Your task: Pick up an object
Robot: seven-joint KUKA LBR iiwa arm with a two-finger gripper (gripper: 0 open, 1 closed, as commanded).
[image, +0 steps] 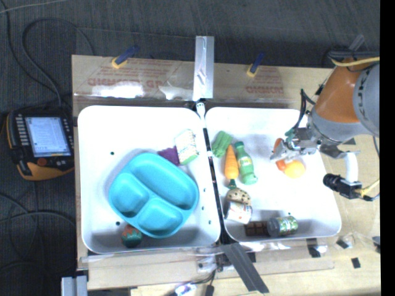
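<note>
Dark carpet is seen all around the bench (142, 79), with a teach pendant (42, 142) lying on the floor to the left. Two white bins are set side by side on the bench. Over in the left bin (92, 165), a blue sectioned tray (154, 193) is tipped across the middle; a purple piece (168, 156) and a pale carton (186, 147) are tucked at its far edge, and a small red-and-green item (130, 235) is lodged at its near corner.

Now to the right bin (271, 196): a green vegetable (220, 142), a carrot (230, 162) and a green bottle (245, 163) are bunched near the dividing wall. A speckled object (238, 195) and a white cup (237, 211) are found nearer, and a brown bar (255, 229) with a dark can (282, 226) is lined along the near wall.

The arm is reached in from the right, and the gripper (295, 148) is lowered at the right side of this bin. An orange fruit (292, 167) is seen directly at its tip, touching or just under it, with a small red piece (278, 148) just to the left. Whether the fingers are apart or closed cannot be told; the fruit is not clearly seen between them.
</note>
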